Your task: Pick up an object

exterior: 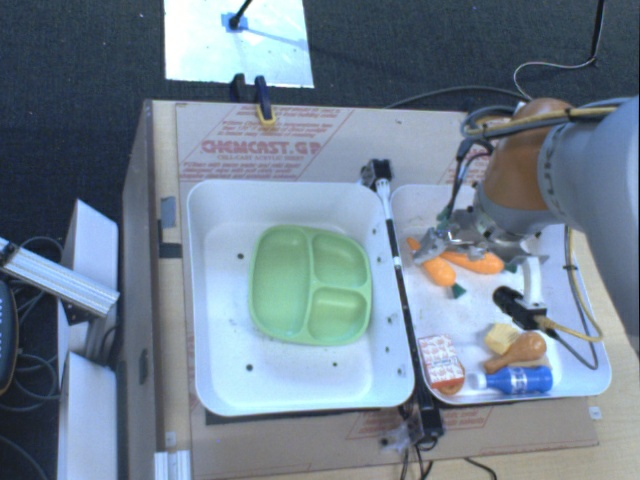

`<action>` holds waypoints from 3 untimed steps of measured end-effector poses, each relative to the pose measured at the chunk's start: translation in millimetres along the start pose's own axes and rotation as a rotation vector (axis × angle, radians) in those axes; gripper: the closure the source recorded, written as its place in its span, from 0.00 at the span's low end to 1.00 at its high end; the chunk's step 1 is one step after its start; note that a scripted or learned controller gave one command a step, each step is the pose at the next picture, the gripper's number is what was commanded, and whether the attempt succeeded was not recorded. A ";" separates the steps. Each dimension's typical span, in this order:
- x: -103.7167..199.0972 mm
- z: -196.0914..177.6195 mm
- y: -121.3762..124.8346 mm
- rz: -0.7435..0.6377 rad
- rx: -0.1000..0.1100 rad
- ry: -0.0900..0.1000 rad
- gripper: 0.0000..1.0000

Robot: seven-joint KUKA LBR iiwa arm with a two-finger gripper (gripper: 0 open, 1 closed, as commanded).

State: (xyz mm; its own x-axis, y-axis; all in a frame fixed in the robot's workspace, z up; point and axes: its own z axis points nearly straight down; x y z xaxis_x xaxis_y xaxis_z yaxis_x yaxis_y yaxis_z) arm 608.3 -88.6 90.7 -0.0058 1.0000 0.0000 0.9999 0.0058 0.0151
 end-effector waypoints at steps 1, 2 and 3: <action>0.8 0.7 -4.4 0.002 0.000 -0.001 0.00; -4.9 0.6 -3.1 0.001 0.000 0.000 0.00; -2.8 5.8 -21.4 0.004 0.014 0.000 0.00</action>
State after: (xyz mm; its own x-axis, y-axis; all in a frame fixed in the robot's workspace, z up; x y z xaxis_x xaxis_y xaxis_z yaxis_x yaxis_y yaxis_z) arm 587.0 -91.6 84.6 -0.0018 1.0000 -0.0001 1.0000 0.0018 0.0013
